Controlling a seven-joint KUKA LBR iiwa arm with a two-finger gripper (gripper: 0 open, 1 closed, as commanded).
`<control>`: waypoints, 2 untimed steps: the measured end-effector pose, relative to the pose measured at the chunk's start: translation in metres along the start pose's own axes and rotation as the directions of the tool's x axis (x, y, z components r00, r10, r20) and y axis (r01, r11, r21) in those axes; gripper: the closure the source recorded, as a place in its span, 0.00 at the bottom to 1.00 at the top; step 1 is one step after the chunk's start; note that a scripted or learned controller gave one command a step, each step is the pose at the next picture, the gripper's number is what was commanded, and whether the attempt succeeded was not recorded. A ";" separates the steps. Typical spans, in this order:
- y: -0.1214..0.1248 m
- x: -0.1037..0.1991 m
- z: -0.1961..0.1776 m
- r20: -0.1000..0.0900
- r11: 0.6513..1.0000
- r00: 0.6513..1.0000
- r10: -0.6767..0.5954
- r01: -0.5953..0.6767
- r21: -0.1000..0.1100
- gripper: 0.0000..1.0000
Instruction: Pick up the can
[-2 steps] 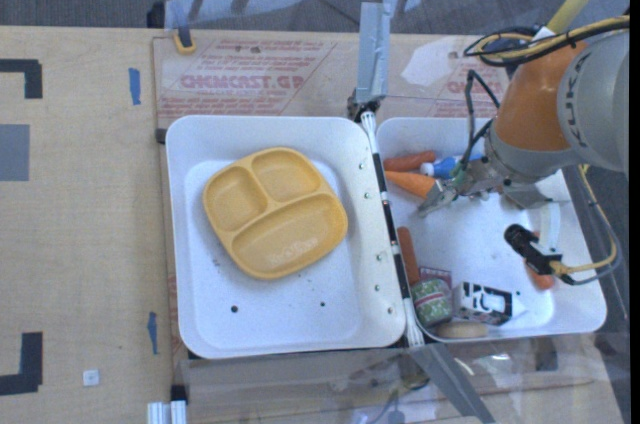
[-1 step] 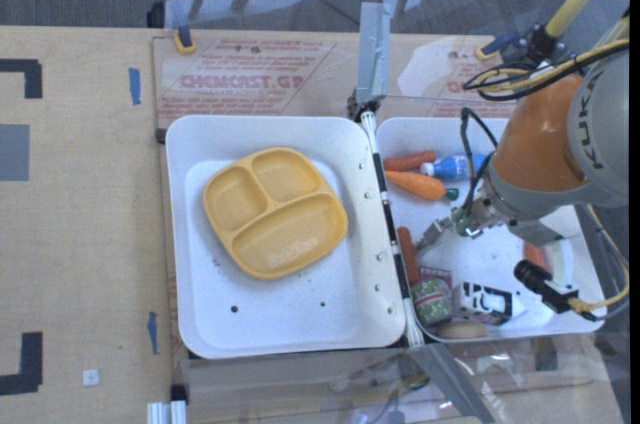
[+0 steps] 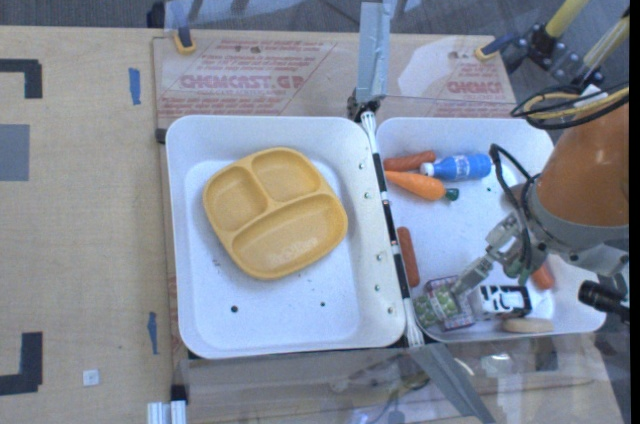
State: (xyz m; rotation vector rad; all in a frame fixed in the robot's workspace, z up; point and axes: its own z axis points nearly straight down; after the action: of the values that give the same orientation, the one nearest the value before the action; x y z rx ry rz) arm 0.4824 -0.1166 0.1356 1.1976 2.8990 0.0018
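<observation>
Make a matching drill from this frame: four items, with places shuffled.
Items:
1. yellow divided plate
2. blue bottle
3. can
4. hand

Places:
A. right bin, far end, beside the carrots
B. left bin, middle
C. right bin, near-left corner
D. over the right bin's near end, just above the can

Pairs: 1-B, 2-A, 3-C, 4-D

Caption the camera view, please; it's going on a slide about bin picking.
Gripper reaches down at the can in the right bin; yellow plate sits in the left bin.
</observation>
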 end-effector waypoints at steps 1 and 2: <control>0.078 -0.062 -0.024 -0.001 0.997 0.997 -0.083 0.083 -0.001 0.00; -0.017 -0.037 0.032 -0.001 0.971 0.971 0.238 -0.238 0.001 0.00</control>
State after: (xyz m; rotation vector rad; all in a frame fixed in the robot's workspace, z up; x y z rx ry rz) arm 0.4970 -0.1544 0.1039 1.5370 2.7361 0.0018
